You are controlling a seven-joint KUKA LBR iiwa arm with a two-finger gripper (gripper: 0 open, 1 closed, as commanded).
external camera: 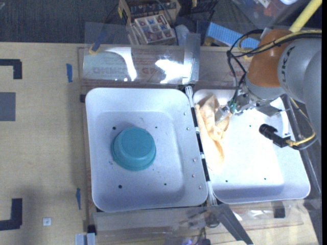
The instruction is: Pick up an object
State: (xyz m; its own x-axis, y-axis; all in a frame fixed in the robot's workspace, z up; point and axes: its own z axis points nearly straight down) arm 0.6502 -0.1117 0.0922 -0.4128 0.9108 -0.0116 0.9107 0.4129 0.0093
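We cannot tell how the claw (231,108) stands, but the limp yellow cloth (211,129) lies just left of and below it in the right bin (265,185), so we should settle squarely over a thick fold before pinching

Two shallow white bins sit side by side: the left bin (97,188) and the right bin (265,188). The left one holds one teal bowl (134,147), upside down. The right one holds one pale orange cloth (212,129), crumpled along its left wall. One robot arm (286,65) reaches in, carrying one gripper (231,107).
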